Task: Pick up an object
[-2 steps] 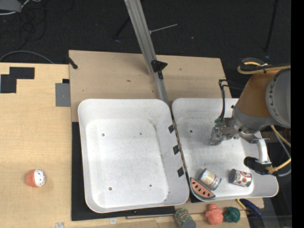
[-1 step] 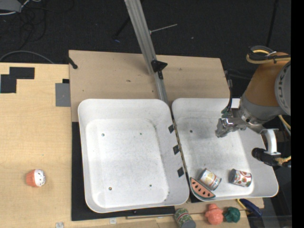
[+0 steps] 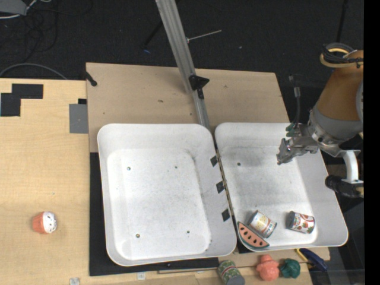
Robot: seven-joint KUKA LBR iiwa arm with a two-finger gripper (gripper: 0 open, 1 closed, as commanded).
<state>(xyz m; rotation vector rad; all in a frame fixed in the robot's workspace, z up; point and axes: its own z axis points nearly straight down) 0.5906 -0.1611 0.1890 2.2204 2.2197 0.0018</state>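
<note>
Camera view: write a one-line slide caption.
Tool hovers over the right bin, above two cans and a watermelon slice.

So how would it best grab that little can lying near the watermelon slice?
Probably from straight above, fingers closing across the can's round sides at mid-length. It lies tipped over in the right bin, and the watermelon slice crowds its lower side, so a side approach looks tight.

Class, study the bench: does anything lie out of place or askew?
Yes. Several things lie outside the bins: a small orange-and-white ball alone on the bench at far left, and a can, a pink toy and a green toy by the front edge. In the right bin, two cans lie tipped over.
</note>
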